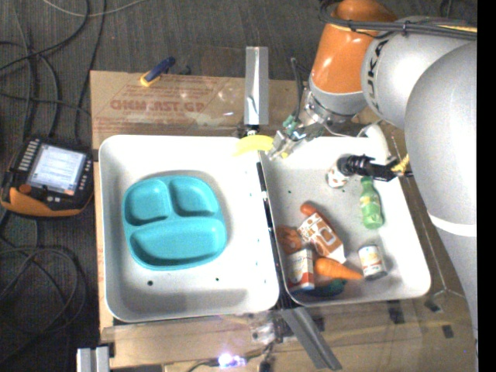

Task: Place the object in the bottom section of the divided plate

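The pincer (280,147) sits at upper centre of the frame, low over the rims where the two bins meet, and a small yellow banana-shaped toy (254,145) lies right at its tips; whether the pincer is clenched on it or merely beside it I cannot tell, since the tips are tangled with cabling and blur. The toy's long axis runs roughly left to right, sticking out leftward from the pincer over the back rim of the shallow white left bin (116,285). The turquoise plastic divided plate (177,222) lies lower left of the pincer, in the middle of that bin — its wide bottom section (180,246) is the compartment nearest the lower edge of the frame, beyond the two smaller upper ones. So the coming move, as I judge it, runs down and to the left, over the rim and across the upper compartments. Room there is open. The shallow white right bin (411,281) holds clutter — a green bottle (371,205), an orange carrot toy (336,270), a small can (373,261) — all well apart from that path.
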Action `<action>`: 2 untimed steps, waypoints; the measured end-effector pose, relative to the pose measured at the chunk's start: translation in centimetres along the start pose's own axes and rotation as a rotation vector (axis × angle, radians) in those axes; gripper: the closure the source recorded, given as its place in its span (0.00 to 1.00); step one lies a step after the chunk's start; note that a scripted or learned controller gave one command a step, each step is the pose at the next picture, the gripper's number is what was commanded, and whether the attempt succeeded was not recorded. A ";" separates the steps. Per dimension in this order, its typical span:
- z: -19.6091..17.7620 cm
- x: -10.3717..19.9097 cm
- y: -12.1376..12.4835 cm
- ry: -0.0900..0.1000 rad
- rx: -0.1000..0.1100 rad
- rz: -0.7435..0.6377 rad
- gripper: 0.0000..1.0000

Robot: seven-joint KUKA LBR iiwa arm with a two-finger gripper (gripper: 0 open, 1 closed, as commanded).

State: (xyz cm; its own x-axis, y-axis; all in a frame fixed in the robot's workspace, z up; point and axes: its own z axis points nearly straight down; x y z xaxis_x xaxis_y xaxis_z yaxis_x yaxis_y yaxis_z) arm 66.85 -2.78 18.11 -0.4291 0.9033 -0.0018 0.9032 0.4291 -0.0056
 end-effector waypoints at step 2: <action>0.1 15.6 -12.8 0.006 0.002 -0.221 1.00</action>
State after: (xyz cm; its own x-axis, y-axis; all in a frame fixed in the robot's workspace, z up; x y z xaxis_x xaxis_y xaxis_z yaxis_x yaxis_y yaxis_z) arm 48.61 5.87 18.03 -0.6168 0.7871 0.0052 0.7871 0.6168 -0.0068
